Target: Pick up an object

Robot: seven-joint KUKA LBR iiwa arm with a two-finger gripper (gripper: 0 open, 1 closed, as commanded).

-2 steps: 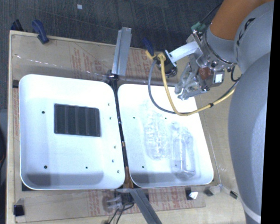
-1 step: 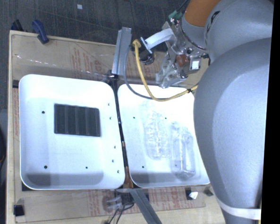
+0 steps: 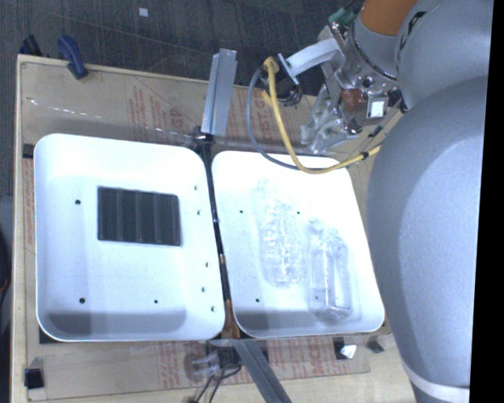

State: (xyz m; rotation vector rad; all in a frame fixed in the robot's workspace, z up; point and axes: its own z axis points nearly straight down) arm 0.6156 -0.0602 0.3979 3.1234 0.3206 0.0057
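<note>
A dark grey ribbed rectangular block (image 3: pixel 139 216) lies flat in the left bin (image 3: pixel 50 303). Two see-through plastic items rest in the right bin (image 3: pixel 236 187): a crinkled one (image 3: pixel 281 241) near its middle and a bottle-like one (image 3: pixel 332 276) toward its right side. My gripper (image 3: pixel 323 128) hangs over the back rim of the right bin, well above and behind the clear items, with nothing seen in it. The orange band (image 3: pixel 387 9) sits above the wrist.
The bulky grey arm (image 3: pixel 437 233) covers the right side of the view and overhangs the right bin's edge. Yellow and grey cables (image 3: pixel 277 147) loop near the back rim. A metal bar (image 3: pixel 219 92) stands behind the bins, and a blue clamp (image 3: pixel 72 58) sits at the back left.
</note>
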